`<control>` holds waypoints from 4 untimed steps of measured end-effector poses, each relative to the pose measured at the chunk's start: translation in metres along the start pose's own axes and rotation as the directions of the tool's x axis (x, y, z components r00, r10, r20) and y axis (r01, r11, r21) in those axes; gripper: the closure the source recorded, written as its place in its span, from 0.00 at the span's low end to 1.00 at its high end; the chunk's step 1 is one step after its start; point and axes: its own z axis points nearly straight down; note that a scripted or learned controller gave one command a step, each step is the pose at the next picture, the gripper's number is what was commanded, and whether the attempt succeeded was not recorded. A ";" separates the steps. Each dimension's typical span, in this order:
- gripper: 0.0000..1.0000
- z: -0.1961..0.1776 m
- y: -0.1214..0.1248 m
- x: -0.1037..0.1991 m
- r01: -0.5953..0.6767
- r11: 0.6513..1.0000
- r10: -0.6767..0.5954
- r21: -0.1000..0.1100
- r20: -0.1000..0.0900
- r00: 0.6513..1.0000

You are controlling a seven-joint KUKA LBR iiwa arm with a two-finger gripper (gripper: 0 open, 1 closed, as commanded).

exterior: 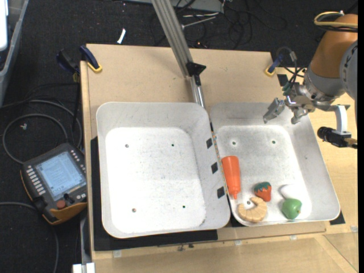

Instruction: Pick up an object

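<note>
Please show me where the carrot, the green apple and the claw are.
carrot (231,175), camera view, middle of its orange body
apple (291,208), camera view, its green middle
claw (286,112), camera view, midway between its fingertips

Reaches in from the right edge of the view, high in the frame. Grey arm (341,73) with an orange band (333,47) above the wrist, bent down and leftward. Two-finger gripper (286,114) at its end, hanging over the upper right corner of the right bin (318,152), tilted toward the left. Fingers (272,111) spread apart, nothing between them.
</note>
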 end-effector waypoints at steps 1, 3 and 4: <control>0.00 0.054 -0.001 0.001 0.002 1.000 -0.002 0.002 -0.001 1.000; 1.00 -0.025 -0.001 0.001 0.001 1.000 -0.001 -0.011 0.002 1.000; 1.00 -0.070 -0.004 0.002 0.002 1.000 -0.001 -0.010 0.002 1.000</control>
